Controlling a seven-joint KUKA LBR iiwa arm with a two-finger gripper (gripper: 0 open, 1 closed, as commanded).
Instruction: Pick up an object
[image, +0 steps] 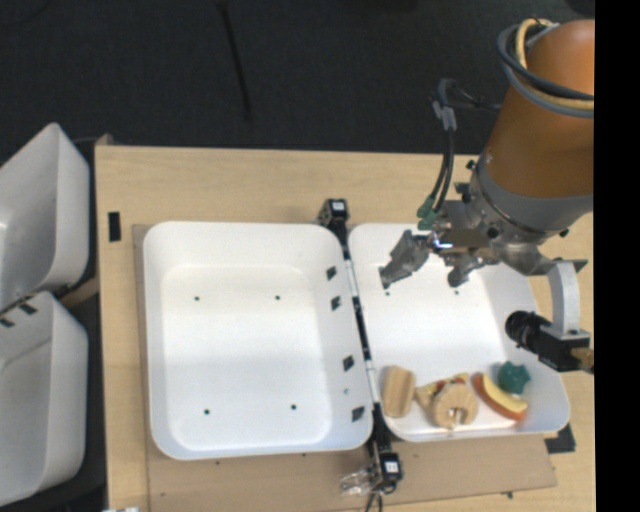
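My gripper (430, 268) hangs over the far half of the right bin (430, 330), open, with nothing between its two grey fingers (400, 262). Along that bin's near edge lie several small objects: a tan wooden block (397, 390), a light wooden piece (449, 402), a red and yellow apple slice (501, 399) and a small green item (514, 376). The gripper is well clear of them, further back in the bin.
The left bin (160, 330) lies beside the right one, with black clips (347, 330) along the shared edge. Two white boxes (35, 300) stand at the far left. A black fitting (540, 337) juts in at the right bin's right rim.
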